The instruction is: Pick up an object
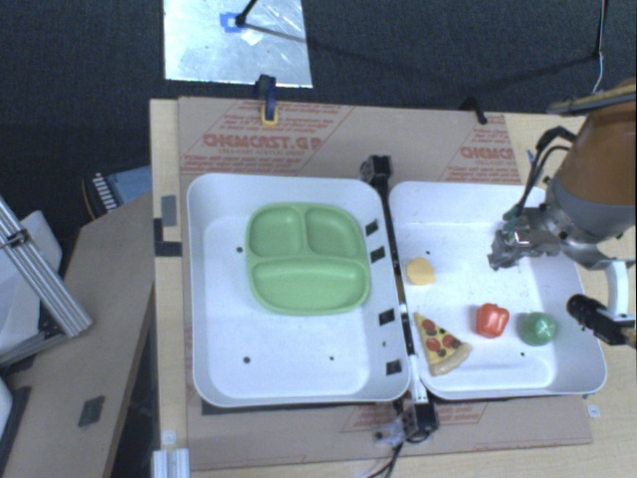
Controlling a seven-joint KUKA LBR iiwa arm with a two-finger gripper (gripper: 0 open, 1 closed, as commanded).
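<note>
- A toy pizza slice (441, 344) lies nearest the camera, close to the right bin's (468, 390) front-left corner, just beside the divider between the two bins, its point aimed toward the back.
- A red toy pepper (492, 320) sits to the right of the slice, near the bin's front edge, apart from it.
- A green round toy, perhaps a vegetable (537, 329), rests just beside the pepper, toward the bin's front-right corner.
- A small yellow piece (421, 271) lies along the left edge of the right bin, behind the pizza slice and well clear of the pepper.
- The gripper (506, 249) hangs over the right bin's middle-right area, behind the pepper and the green toy; nothing shows between its fingers, and whether they stand apart or together cannot be told from this slant.
- The grey arm with its orange band (602, 157) comes in over the bin's right edge.
- The left bin (214, 366) carries a green divided plate (307, 259) with three compartments, set in its back half.
- Both bins rest on a cardboard sheet (328, 127) printed with red lettering.
</note>
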